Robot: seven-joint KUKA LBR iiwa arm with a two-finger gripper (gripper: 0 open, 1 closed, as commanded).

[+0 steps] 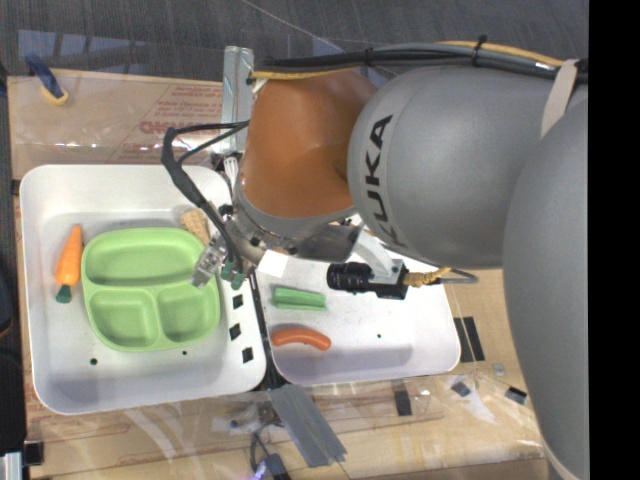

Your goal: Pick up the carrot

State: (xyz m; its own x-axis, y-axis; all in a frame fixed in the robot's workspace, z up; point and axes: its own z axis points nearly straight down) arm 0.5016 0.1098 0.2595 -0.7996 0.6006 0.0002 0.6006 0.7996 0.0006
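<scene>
The carrot, orange with a green stem end, lies along the left side of the left bin, just left of a green divided plate. My gripper hangs over the right edge of that plate, near the wall between the two bins, well to the right of the carrot. The arm's big grey body and orange band cover much of the right bin's back half.
In the right bin lie a green piece and a red-orange sausage-shaped piece. A tan object peeks out behind the plate near the gripper. Black cables loop beside the wrist.
</scene>
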